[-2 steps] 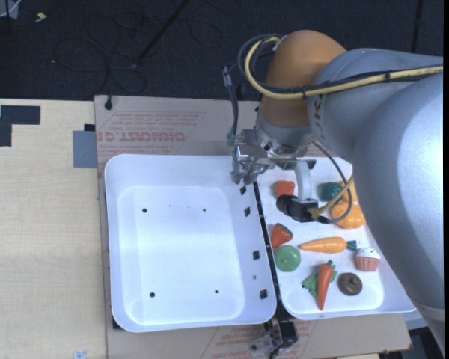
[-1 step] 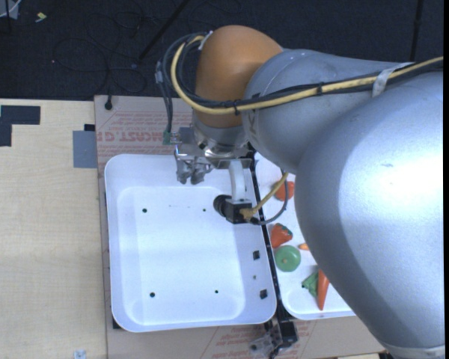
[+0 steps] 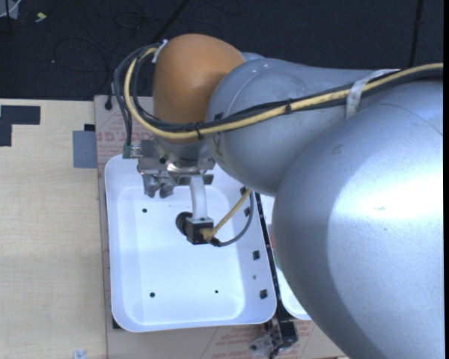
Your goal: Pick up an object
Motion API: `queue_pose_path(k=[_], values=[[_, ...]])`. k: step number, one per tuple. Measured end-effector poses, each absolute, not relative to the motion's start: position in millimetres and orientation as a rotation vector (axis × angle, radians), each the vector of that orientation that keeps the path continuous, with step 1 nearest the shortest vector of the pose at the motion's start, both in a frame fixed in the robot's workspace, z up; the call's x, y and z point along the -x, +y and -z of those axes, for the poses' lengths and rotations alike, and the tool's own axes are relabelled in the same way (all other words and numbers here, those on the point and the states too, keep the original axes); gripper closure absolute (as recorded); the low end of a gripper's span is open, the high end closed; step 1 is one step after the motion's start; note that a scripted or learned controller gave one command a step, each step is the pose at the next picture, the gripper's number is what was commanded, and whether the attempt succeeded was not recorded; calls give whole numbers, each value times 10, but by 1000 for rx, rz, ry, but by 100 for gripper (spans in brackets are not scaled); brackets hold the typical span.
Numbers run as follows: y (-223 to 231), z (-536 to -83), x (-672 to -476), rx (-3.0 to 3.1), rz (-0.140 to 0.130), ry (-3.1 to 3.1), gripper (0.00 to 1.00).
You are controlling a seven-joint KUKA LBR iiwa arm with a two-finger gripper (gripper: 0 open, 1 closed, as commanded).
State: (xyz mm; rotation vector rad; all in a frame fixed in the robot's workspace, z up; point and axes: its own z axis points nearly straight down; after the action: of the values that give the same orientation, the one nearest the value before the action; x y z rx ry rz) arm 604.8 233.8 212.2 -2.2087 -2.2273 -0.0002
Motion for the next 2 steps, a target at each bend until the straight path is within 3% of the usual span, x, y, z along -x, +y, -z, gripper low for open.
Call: queue_pose_path(k=[1,2], values=[[2444,-2962,-5782,2218,7,-2226,100],[2424,-2909,-6448,2222,-5,-2223,100]])
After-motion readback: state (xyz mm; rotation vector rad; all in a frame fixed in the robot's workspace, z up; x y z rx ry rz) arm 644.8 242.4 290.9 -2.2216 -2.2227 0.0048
